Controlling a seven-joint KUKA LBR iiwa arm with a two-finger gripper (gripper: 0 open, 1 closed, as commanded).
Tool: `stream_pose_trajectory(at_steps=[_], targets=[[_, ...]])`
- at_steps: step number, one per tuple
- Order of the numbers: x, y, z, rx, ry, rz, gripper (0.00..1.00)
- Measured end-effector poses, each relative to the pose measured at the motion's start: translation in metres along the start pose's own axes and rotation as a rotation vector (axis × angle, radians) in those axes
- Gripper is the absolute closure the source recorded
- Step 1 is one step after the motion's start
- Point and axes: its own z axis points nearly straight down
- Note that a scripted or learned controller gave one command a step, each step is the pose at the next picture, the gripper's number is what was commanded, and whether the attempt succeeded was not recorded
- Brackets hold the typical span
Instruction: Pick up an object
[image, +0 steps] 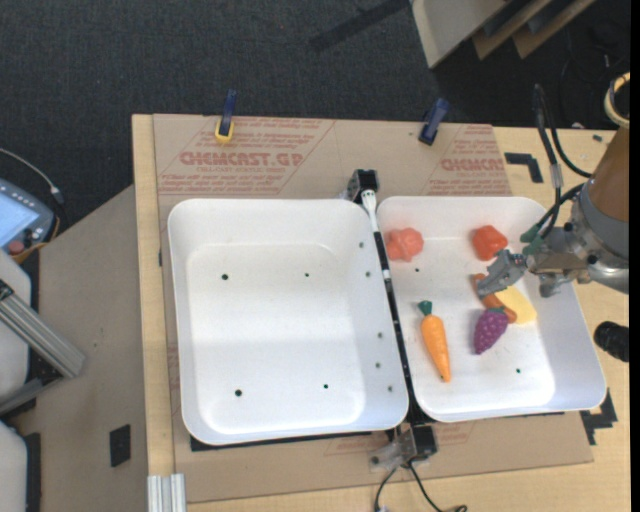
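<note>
The right bin (560, 385) holds several toy foods. A pink-red lump (405, 243) lies near its left wall, and a red-orange piece (489, 240) sits further right. An orange carrot with a green top (436, 343) lies toward the front. Beside it are purple grapes (489, 329) and a yellow block (517, 305). My gripper (499, 275) hangs low over the bin's middle right, just below the red-orange piece and right above a small orange-brown item (496, 297) that touches the yellow block. The arm (605, 215) comes in from the right.
The left bin (200, 250) sits against the right one along a shared dark seam (388, 290). Both rest on a cardboard sheet (300, 145) with blue and yellow clamps at the back edge. Cables trail at the far right.
</note>
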Motion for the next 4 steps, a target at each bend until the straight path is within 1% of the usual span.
stream_pose_trajectory(at_steps=[1, 2, 4], targets=[[0.0683, -0.0041, 0.0783, 0.010, 0.004, -0.006, 0.00], [0.0638, -0.0030, 0.0739, 0.001, 0.000, 0.001, 0.00], [0.0638, -0.0030, 0.0739, 0.001, 0.000, 0.001, 0.00]])
